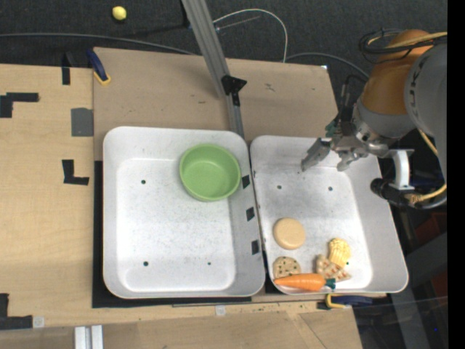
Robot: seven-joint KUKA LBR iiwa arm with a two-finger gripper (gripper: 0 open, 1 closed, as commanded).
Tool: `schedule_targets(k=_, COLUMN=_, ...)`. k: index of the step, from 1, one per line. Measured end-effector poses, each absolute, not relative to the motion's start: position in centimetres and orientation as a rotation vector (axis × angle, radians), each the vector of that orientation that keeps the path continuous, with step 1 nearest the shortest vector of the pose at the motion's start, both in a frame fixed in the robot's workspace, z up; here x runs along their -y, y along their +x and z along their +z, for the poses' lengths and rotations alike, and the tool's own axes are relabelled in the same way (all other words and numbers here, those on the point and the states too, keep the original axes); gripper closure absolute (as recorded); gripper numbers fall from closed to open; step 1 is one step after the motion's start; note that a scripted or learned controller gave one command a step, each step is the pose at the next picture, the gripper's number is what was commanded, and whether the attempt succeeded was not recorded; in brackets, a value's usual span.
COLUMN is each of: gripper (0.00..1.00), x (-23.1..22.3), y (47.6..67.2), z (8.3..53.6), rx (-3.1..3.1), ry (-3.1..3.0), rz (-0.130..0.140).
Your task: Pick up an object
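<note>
Gaping empty tool [327, 158] above right bin [378, 217]; one green bowl [210, 171], four food pieces.

The arm [429, 78] is a thick, rounded grey body with a broad orange band [389, 86] wrapped around it above the wrist. Below the band sits a pale grey wrist block with a small teal-green mark on its side. The tool [330, 158] is made of two slim, dark grey metal fingers [314, 155]. Yellow and black cables [396, 38] loop over the top of the arm, and another bundle curls past a white bracket [401, 167] and a black fitting lower down.
</note>
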State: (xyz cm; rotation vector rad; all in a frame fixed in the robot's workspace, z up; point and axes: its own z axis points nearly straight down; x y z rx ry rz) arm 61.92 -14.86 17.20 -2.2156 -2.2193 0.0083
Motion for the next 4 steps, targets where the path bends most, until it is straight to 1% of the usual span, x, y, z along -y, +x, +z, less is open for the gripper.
schedule_targets(k=1, gripper=0.0, x=15.6, y=61.5, z=12.4, rx=2.219, ry=-2.217, rz=0.008)
schedule_targets(k=2, gripper=0.0, x=15.5, y=61.5, z=8.6, rx=2.223, ry=-2.218, rz=0.005)
schedule_targets(k=3, gripper=1.0, x=15.4, y=61.5, z=9.8, rx=2.224, ry=-2.217, rz=0.004)
schedule_targets(k=4, gripper=1.0, x=15.8, y=62.3, z=15.8, rx=2.226, ry=-2.223, rz=-0.003)
